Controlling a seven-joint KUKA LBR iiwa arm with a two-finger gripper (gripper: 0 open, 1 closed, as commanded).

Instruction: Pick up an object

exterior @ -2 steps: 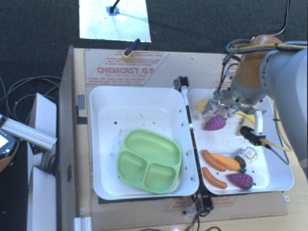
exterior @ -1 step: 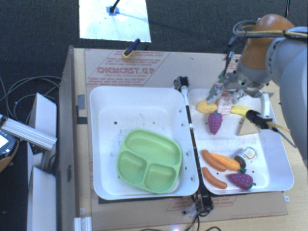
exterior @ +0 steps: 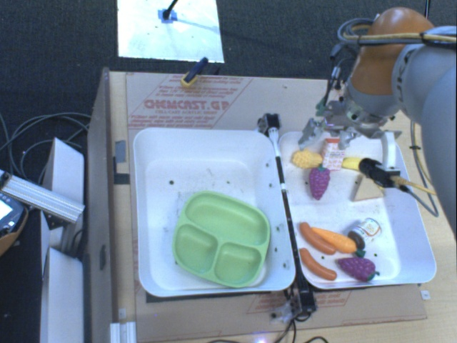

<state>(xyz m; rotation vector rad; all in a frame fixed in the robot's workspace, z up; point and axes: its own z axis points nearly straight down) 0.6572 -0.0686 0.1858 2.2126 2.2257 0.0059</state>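
grapes [exterior: 357,267], sausage [exterior: 317,264], carrot [exterior: 337,240], jar [exterior: 365,229]: all bunched at the near end of the right bin [exterior: 418,259], well apart from the gripper. If the program goes here, I'd bet on it catching two at once or sending the jar rolling. The jar's label is too small to read.
green plate [exterior: 221,238]: lies flat in the left bin [exterior: 153,191]. Its rim is low, so I'd expect a pinch to just slip off.
tan wedge [exterior: 368,189]: middle of the right bin, toward the right side. It's partly behind robot hardware and I can't tell what it is.
purple berry [exterior: 319,182]: just near of the corn and carton. A drop that lands a touch near would knock it.
corn [exterior: 305,158], carton [exterior: 332,151], banana [exterior: 351,164]: a row at the far end of the right bin, with the carton in the middle. My guess is the carton's the target. They're packed tight, so closing could drag in the corn or banana, or tip the carton.
gripper [exterior: 330,133]: low, right over the carton. Wide or narrow? Honestly can't tell from this angle, nor whether it's touching the carton or just above it.
arm [exterior: 421,70]: reaches in from the far right, cut off at the frame edge.
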